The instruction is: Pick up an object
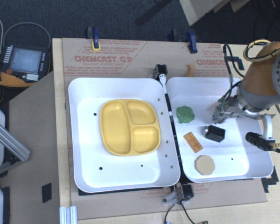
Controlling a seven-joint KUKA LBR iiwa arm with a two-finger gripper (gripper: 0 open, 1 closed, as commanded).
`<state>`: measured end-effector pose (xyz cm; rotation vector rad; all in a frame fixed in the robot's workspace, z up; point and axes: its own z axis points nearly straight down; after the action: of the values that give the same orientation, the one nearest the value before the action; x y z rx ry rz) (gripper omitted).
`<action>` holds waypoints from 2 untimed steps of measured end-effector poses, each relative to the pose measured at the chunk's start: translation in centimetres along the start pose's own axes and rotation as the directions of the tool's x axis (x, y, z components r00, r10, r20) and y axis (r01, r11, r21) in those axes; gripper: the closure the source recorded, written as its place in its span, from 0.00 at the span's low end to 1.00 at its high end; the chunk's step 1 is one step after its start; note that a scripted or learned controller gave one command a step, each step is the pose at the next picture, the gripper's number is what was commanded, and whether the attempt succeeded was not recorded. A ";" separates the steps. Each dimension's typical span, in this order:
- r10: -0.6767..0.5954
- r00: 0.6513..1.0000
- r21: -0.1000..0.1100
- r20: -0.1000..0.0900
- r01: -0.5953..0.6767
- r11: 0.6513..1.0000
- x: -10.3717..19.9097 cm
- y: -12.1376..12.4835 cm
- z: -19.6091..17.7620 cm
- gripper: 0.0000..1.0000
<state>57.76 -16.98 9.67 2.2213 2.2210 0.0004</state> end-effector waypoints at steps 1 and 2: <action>-0.001 1.000 -0.005 0.002 0.001 1.000 0.2 0.6 -4.4 1.00; -0.002 1.000 -0.006 0.002 0.002 1.000 0.9 0.8 -10.5 1.00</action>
<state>58.56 -16.07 20.15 2.2152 2.2188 0.0045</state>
